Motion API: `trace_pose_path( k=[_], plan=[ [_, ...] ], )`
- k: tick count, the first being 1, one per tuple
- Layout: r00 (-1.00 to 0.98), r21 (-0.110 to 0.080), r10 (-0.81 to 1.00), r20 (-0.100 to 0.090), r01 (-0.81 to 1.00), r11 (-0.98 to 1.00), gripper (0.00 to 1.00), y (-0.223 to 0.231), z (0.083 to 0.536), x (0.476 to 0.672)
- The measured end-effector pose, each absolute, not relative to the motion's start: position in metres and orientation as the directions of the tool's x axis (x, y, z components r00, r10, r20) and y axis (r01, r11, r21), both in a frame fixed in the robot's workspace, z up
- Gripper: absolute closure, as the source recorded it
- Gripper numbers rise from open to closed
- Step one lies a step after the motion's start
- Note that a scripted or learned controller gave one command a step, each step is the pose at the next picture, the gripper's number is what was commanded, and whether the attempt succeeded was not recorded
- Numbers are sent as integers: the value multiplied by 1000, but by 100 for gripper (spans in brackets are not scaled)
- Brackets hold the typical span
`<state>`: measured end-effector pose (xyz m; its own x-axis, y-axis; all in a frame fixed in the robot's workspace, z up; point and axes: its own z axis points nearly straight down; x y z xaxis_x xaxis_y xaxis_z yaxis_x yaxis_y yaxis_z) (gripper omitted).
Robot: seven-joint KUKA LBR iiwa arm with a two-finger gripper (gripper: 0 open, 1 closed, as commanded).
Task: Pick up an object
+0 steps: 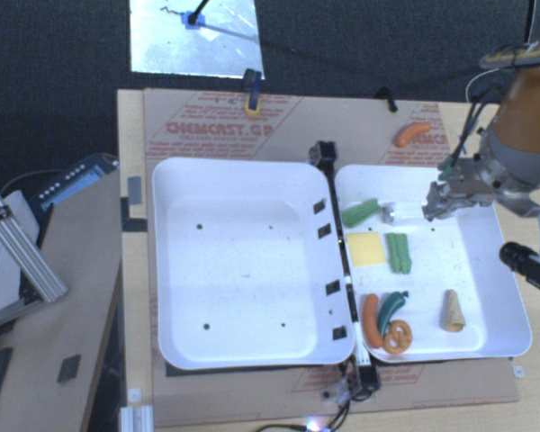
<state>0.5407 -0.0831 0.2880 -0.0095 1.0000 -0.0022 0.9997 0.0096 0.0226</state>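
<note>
Seemingly mid-approach, the tool [439, 202], its state impossible to tell, hovers over the right bin [508, 282], needing descent onto a chosen object like the green pieces [398, 252].

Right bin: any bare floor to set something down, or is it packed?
Right bin has bare floor along its far-right side, between the cone and the rim. Its left half is crowded: green pepper, yellow square, green bar, sausage, pretzel. The left bin offers far more bare floor.

Yellow square [368, 249], perhaps green pods [398, 252]
</note>
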Motion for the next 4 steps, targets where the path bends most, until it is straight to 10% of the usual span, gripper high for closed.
trace_pose_path(
  k=[1,4],
  plan=[
    [-5,19,1000,-4,1000,5,100,-96,414,552],
    [-6,6,1000,1,1000,6,100,-22,476,546]
  ],
)
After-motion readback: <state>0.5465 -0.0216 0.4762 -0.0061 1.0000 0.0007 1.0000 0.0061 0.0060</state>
